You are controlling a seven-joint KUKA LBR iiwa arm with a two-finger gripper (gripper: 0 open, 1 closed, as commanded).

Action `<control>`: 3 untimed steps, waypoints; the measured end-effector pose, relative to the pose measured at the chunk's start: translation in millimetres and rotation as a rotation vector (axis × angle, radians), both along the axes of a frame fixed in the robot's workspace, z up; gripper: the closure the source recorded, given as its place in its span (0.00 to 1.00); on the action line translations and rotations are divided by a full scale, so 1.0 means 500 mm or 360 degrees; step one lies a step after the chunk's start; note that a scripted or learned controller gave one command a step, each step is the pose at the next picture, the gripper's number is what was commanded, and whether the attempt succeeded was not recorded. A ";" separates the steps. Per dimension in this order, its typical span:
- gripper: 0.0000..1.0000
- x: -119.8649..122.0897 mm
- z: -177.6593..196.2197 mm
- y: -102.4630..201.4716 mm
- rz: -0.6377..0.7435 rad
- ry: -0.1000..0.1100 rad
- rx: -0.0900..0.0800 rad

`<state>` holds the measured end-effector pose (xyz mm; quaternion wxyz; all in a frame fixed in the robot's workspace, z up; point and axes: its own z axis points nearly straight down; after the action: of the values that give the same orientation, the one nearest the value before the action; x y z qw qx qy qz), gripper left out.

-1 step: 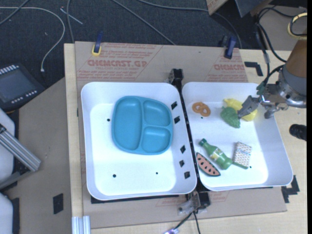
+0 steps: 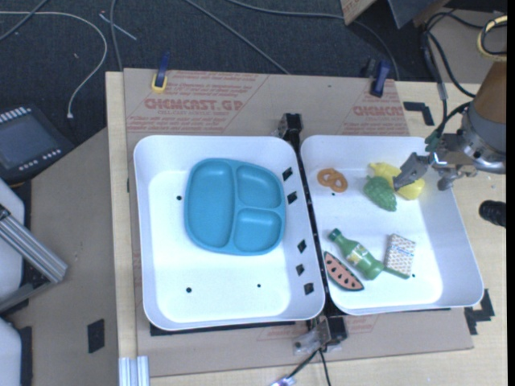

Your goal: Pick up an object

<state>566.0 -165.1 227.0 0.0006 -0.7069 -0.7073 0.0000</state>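
**Operator:** Where is the arm sitting, and what is the two-finger gripper (image 2: 425,171) doing?

**Technician:** The grey arm (image 2: 491,131) is reaching in from the right, over the upper right part of the right-hand shallow white bin (image 2: 459,248). The two dark fingers are standing spread apart, with nothing showing between them. The left finger (image 2: 412,169) is hanging just beside the yellow plastic toy piece (image 2: 409,186); whether it is touching cannot be told.

**Operator:** What is lying in that bin?

**Technician:** The yellow piece is resting against a green leafy plastic toy vegetable (image 2: 381,193), in the upper part of the bin. A small brown pretzel-shaped toy (image 2: 331,180) is lying to their left, near the divider. Lower down, a green toy bottle with a yellow label (image 2: 356,255) is lying on its side at a slant. A red watermelon-slice toy (image 2: 341,272) is lying just beside it, at its lower left. A small speckled rectangular packet (image 2: 400,253) is lying to the right of the bottle.

**Operator:** And the other bin?

**Technician:** The left-hand shallow white bin (image 2: 161,288) is holding a blue plastic plate with three compartments (image 2: 235,206), lying flat in its upper half.
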 end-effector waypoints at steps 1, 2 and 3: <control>0.00 0.001 -0.121 0.017 0.0000 0.0010 0.0003; 0.00 -0.002 -0.206 0.014 -0.0001 0.0007 0.0002; 0.00 -0.003 -0.289 0.015 -0.0001 0.0006 0.0002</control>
<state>564.5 -157.6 82.7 0.0025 -0.7071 -0.7072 0.0009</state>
